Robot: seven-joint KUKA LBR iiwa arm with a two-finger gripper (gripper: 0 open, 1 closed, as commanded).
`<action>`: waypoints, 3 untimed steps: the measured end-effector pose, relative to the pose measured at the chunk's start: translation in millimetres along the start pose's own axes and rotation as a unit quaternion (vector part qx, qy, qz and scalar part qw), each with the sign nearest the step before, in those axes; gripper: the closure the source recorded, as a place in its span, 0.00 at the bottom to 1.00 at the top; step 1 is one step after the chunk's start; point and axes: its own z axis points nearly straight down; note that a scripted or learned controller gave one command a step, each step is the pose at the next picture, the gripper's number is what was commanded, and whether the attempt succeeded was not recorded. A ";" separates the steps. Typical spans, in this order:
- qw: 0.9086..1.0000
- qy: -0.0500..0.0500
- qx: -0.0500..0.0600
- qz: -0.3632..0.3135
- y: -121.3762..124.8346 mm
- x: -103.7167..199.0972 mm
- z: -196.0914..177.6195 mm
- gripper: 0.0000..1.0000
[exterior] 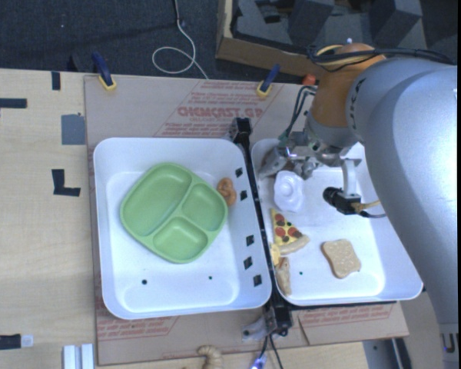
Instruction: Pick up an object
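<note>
In the right bin [392, 283] a small white object [288, 193] lies near the far left corner. Nearer the front are a toy pizza slice [287, 234], a slice of toast [342, 257] and a tan food piece [283, 274] by the divider. My gripper [292, 161] hangs from the orange-banded wrist [332, 91], just beyond and above the white object. Nothing visible is lifted off the bin floor. The left bin [115, 290] holds a green divided plate [174, 211] and a small orange-brown piece [227, 191] at the plate's right edge.
A black divider with clips [250, 221] separates the bins. The grey arm [415, 144] covers the right bin's far right part. A black cable fitting [343, 200] hangs beside the white object. Cardboard and two clamps [104, 78] lie beyond the bins.
</note>
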 end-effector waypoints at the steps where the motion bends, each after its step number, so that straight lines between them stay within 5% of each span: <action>1: 1.000 0.000 0.000 0.000 0.0 0.2 -0.1 0.00; 2: 1.000 0.001 -0.001 -0.001 0.3 1.7 -9.9 1.00; 3: 1.000 0.000 0.000 -0.001 0.3 1.7 -9.6 0.00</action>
